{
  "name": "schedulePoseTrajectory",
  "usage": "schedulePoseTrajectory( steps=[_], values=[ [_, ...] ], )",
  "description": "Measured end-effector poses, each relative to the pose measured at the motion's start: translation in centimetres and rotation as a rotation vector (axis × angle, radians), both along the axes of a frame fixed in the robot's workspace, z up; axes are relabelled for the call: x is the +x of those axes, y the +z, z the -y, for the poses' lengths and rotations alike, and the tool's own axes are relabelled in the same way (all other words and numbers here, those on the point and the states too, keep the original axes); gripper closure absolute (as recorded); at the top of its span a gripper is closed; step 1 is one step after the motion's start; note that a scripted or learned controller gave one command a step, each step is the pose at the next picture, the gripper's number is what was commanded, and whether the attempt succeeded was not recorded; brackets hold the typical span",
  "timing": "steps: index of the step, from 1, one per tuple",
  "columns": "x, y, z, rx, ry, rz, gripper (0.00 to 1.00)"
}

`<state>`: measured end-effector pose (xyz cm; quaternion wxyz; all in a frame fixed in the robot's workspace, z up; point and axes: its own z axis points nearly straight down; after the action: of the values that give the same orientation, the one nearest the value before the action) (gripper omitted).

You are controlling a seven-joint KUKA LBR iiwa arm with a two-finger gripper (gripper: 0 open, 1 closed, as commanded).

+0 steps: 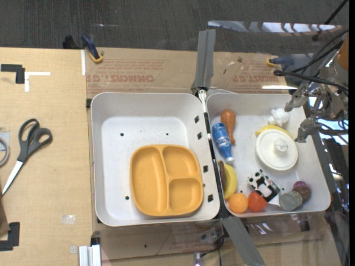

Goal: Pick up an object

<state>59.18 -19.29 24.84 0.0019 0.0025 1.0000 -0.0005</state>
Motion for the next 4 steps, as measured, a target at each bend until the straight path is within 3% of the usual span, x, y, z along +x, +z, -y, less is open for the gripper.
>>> schedulePoseTrajectory(
  steps=[1, 2, 3, 4],
  values=[
    [1.0, -13.5, -7.4, 0.001, -0.127, -0.001, 0.00],
    [3.4, -15.4, -9.9, 0.001, -0.327, 0.003, 0.00],
    [-5.0, -15.6, -9.2, 0.001, -0.469, -0.001, 0.00],
    [-0.6, -15.5, -9.3, 0.002, -0.627, 0.001, 0.00]
  ],
)
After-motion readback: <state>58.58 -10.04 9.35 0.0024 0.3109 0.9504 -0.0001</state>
